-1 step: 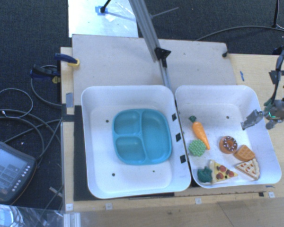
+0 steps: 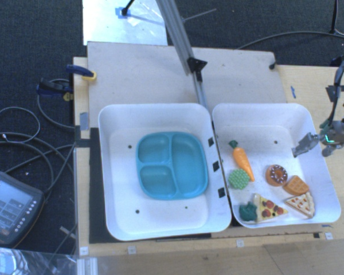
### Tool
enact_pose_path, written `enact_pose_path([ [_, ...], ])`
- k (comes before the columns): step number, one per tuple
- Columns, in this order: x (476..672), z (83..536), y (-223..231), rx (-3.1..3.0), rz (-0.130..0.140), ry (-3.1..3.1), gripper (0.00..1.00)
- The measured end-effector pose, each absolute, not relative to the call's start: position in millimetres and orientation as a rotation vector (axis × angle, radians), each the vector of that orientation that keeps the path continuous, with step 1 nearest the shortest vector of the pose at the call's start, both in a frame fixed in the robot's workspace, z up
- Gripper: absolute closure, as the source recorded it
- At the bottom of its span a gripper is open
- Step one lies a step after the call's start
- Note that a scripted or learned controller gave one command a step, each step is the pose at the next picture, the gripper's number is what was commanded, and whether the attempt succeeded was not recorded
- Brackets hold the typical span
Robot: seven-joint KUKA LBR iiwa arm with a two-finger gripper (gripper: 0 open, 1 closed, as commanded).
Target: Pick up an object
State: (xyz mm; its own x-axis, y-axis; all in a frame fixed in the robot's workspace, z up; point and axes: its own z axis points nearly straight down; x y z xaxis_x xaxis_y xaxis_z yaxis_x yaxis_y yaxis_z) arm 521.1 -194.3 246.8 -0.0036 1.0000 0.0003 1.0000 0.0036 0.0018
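Note:
The right bin (image 2: 258,125) holds several toy foods along its near side: a carrot (image 2: 242,160), a round green piece (image 2: 238,179), a chocolate donut (image 2: 276,175), an orange toast-like piece (image 2: 297,185), a pizza slice (image 2: 269,207), a dark green broccoli (image 2: 247,212) and a triangular waffle wedge (image 2: 301,204). My gripper (image 2: 316,146) hangs over the bin's right rim, up and to the right of the donut. Its fingers stand apart with nothing between them, and it touches none of the toys.
In the left bin (image 2: 117,153) lies a teal divided plate (image 2: 172,165). A slanted metal pole (image 2: 180,36) crosses the board behind the bins and ends at the seam between them. Black clips line that seam. Cables and a pendant lie on the floor to the left.

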Motion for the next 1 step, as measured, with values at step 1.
enact_pose_path([
  [1, 516.9, 185.1, -191.7, 2.224, -0.003, 2.224, 0.0],
])
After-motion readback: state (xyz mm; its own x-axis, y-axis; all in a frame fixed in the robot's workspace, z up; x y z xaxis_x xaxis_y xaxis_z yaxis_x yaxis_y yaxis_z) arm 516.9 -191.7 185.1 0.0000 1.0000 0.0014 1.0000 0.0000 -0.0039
